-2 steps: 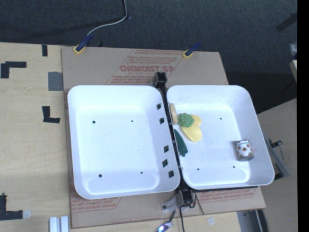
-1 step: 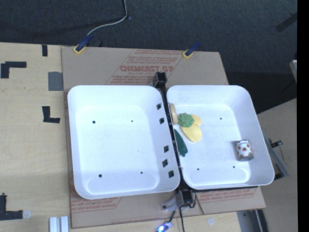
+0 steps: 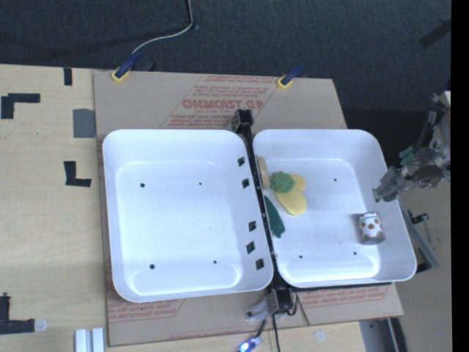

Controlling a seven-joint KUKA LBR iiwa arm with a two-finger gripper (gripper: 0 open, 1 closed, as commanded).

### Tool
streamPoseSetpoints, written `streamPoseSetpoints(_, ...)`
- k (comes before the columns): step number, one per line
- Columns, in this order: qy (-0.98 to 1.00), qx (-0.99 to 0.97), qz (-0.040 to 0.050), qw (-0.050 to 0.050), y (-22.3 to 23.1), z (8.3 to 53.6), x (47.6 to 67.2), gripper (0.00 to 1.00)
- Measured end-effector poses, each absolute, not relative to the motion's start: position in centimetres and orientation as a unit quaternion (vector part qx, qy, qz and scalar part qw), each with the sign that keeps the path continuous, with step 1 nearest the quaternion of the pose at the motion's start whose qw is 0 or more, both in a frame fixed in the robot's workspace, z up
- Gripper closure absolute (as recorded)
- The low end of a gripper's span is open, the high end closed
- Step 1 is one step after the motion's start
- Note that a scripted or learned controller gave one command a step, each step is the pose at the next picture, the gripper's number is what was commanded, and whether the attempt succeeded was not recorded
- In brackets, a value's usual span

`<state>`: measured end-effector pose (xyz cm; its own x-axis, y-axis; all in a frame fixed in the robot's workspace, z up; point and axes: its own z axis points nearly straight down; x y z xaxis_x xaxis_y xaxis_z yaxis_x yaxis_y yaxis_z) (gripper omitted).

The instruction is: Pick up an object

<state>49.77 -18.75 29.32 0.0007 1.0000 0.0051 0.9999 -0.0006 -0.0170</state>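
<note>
The right bin point(image 3: 366, 144) holds a few small objects. A green broccoli-like piece point(image 3: 281, 182) lies on top of a yellow object point(image 3: 294, 201) near the bin's left wall. A dark green elongated piece point(image 3: 275, 218) lies just below them, and a pale tan stick point(image 3: 262, 173) rests along the divider. A small white cup with red spots point(image 3: 371, 227) sits near the bin's right wall. My gripper point(image 3: 386, 189) hangs over the right rim of this bin, above and slightly right of the cup, apart from all the objects.
The left bin point(image 3: 117, 152) stands beside the right one, joined by a black clip strip point(image 3: 253, 226). Both sit on a cardboard sheet point(image 3: 220, 101) on the wooden bench. A cable point(image 3: 165, 39) runs across the dark floor at the back.
</note>
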Motion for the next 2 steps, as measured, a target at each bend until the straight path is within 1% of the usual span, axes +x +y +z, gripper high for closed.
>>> streamPoseSetpoints(1, -0.707, -0.707, -0.0017, -0.007, -22.6, 41.9, 50.7, 1.0)
streamPoseSetpoints(2, -0.708, -0.706, -0.0028, -0.008, -22.4, 54.3, 52.9, 1.0)
